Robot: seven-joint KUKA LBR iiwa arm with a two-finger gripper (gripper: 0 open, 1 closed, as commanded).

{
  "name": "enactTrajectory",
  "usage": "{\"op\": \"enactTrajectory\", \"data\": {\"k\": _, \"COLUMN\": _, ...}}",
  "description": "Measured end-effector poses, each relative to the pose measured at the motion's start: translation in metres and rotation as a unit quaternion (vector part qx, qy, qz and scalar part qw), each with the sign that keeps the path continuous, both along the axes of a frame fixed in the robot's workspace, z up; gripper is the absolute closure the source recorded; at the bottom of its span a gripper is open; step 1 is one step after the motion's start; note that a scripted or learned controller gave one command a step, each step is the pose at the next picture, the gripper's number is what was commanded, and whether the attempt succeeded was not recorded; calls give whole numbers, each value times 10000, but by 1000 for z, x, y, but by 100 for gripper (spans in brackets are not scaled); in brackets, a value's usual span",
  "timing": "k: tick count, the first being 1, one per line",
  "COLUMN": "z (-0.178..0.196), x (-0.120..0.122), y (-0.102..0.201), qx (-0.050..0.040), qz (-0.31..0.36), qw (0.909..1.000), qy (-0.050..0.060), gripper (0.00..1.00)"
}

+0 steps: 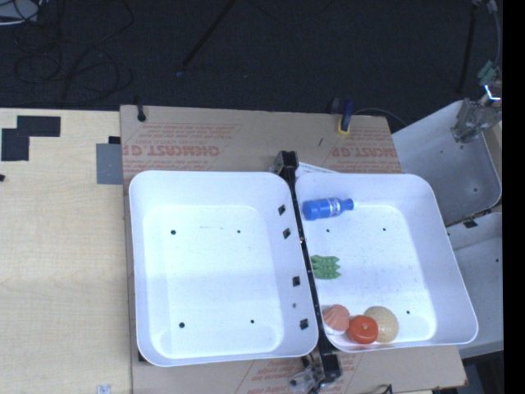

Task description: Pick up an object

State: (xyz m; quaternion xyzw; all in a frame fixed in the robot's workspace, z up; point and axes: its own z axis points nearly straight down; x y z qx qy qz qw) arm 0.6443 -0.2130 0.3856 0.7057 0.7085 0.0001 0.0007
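A blue bottle lies on its side in the right bin, near the back wall. Closer to the front of that bin sits a small green thing. In the front corner, three round things touch: a pink one, a red one and a tan one. The left bin is beside it. I cannot tell how the pincer stands.

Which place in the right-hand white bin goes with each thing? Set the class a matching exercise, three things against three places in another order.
Things:
1. blue plastic bottle lying on its side
2. green bumpy pod-like toy
3. red round tomato-like toy

Places:
A. near edge, between a pink piece and a beige ball
B. far end, near the divider
C. middle of the left side, beside the divider

Pairs: 1-B, 2-C, 3-A
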Motion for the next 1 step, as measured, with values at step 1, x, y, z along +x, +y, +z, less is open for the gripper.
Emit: {"op": "enactTrajectory", "data": {"k": 1, "z": 23, "x": 0, "y": 1, "qx": 3, "qz": 11, "qw": 10000, "qy": 9, "gripper": 100}}
